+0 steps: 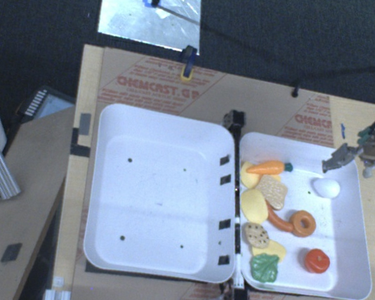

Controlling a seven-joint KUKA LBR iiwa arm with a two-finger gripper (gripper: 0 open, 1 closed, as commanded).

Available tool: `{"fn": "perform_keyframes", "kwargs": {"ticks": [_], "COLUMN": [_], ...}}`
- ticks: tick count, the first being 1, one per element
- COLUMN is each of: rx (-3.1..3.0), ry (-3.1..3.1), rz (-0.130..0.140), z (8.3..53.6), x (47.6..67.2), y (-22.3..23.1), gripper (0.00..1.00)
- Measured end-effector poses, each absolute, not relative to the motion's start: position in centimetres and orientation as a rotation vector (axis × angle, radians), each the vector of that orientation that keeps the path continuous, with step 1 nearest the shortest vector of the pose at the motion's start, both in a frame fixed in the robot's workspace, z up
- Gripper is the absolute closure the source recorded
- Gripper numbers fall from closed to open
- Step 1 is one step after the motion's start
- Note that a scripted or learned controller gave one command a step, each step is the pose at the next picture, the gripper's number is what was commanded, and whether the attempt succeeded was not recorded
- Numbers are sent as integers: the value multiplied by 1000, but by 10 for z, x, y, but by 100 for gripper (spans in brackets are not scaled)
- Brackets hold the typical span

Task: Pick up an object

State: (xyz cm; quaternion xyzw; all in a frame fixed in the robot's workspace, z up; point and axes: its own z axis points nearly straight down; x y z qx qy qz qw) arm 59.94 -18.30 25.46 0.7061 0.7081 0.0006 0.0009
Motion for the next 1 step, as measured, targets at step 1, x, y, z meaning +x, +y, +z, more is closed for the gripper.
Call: {"fn": "perform_keyframes", "kwargs": {"ticks": [1], "rx": [2214], "ry": [2238], "rz": [-1], "z": [148], "x": [643], "y": [-115], "gripper": [0]}}
